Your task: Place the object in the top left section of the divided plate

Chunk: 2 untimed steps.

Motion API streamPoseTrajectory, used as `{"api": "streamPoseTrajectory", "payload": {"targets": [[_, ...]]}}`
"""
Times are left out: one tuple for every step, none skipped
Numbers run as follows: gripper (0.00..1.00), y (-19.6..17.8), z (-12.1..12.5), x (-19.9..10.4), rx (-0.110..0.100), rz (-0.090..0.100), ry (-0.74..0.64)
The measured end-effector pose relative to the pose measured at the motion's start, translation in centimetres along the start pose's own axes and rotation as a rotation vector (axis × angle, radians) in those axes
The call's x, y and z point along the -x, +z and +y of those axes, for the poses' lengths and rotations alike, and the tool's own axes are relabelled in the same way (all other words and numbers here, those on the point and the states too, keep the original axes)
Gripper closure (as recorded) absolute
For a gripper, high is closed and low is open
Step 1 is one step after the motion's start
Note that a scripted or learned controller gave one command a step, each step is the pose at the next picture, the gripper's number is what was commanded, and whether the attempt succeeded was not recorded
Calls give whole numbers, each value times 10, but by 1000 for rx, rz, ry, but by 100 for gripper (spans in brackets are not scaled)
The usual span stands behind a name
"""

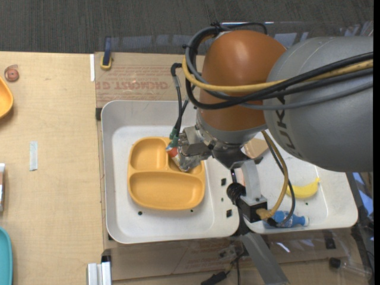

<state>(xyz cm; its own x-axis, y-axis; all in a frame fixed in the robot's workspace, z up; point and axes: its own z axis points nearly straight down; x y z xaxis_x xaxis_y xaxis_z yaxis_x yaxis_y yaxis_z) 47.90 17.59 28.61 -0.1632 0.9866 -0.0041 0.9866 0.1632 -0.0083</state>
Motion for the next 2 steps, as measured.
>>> {"api": "streamPoseTrajectory", "payload": {"targets": [[100,-23,40,-30,3,0,-356],[100,8,41,-2,0,0,-319]]}}
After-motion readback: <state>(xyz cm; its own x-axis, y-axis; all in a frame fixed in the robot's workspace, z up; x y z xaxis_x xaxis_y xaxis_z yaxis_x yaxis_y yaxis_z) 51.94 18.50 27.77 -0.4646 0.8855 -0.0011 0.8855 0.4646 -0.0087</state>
